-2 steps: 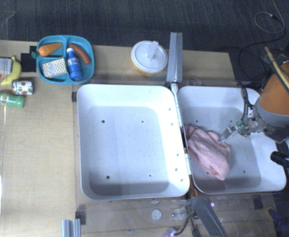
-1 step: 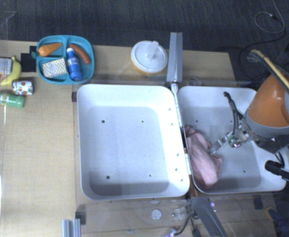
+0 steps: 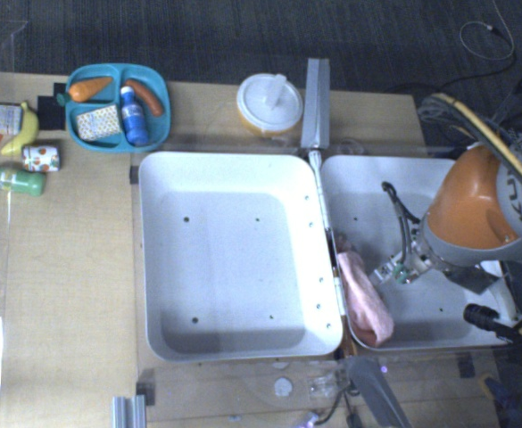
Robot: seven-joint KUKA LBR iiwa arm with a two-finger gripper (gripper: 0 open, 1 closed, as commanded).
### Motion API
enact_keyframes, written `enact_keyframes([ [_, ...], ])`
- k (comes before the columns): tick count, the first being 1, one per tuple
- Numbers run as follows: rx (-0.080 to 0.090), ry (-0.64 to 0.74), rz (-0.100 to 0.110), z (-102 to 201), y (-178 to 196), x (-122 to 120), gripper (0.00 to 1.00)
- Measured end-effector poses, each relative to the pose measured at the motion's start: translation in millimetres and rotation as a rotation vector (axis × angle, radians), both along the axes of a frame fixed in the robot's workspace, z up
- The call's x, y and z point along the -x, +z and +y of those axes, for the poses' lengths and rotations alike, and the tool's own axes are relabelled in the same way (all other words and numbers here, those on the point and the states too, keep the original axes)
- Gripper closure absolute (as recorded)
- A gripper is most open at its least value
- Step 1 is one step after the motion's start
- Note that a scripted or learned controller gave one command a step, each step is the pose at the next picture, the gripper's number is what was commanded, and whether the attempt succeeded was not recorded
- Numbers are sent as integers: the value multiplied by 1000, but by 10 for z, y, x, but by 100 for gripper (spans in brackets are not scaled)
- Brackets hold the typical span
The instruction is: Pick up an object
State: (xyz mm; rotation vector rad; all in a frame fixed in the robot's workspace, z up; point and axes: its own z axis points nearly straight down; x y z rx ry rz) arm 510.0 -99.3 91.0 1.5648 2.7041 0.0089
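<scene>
A pink cloth [image 3: 364, 296], rolled or bunched into a long shape, lies in the right bin [image 3: 368, 199] against its left wall, toward the 7 o'clock corner of that bin; its long axis runs from about 11 o'clock down to 5 o'clock, the lower end the thicker one, resting near the bin's front edge. The gripper [image 3: 398, 270] hangs just beside the cloth at its 3 o'clock side, below the arm's orange band [image 3: 471, 206], and whether it touches the cloth or whether its metal parts stand apart or together cannot be told from this slant. The left bin [image 3: 234, 252] sits at 9 o'clock of the cloth. On the counter [image 3: 55, 283] at the far left rest a blue divided tray [image 3: 158, 105] of toy food, a banana [image 3: 21, 129], a small can [image 3: 41, 158] and a green bottle [image 3: 11, 180]; a white lidded tub [image 3: 269, 102] stands behind the bins
</scene>
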Motion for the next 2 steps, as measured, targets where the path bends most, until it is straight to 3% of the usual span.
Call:
enact_keyframes([
  [1,-6,-218,15,-494,375,-28,0],
  [2,-2,-87,3,-59,-4,-197,0],
])
